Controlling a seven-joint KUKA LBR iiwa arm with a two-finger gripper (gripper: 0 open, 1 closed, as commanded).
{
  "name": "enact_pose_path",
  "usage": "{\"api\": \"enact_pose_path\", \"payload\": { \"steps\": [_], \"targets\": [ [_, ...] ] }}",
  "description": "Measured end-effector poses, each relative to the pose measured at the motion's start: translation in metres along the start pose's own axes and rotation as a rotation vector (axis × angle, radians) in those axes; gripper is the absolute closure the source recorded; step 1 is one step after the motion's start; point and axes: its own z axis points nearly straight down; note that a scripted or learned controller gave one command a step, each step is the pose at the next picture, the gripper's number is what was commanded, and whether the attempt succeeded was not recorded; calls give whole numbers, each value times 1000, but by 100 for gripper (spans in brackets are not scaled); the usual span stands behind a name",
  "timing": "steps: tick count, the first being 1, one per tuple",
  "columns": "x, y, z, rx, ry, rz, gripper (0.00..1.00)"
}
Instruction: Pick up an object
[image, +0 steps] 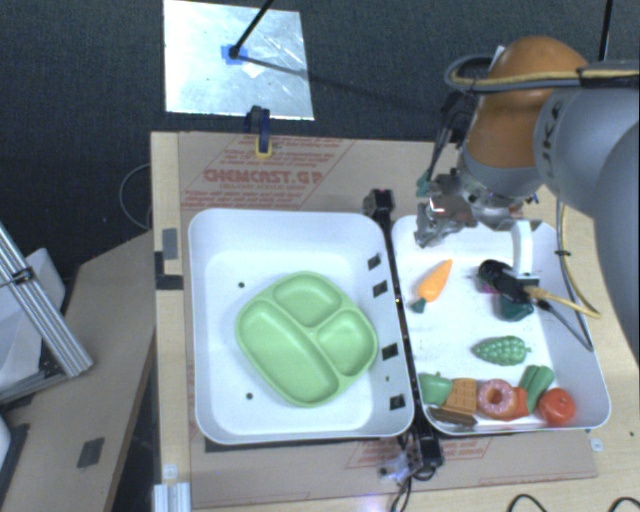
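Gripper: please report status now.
Gripper above right bin, far end; grip state unclear. Carrot just below it, free. Nothing blocking.

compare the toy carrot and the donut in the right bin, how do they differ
The carrot is orange, long and tapered; the donut is a pink ring with a hole. The carrot lies alone near the bin's upper left; the donut sits crowded among other toys along the near edge. Both are toy foods lying in the same white bin.
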Motion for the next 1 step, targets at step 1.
{"api": "enact_pose_path", "payload": {
  "steps": [1],
  "targets": [
    [12, 1, 4, 1, 0, -5, 100]
  ]
}}
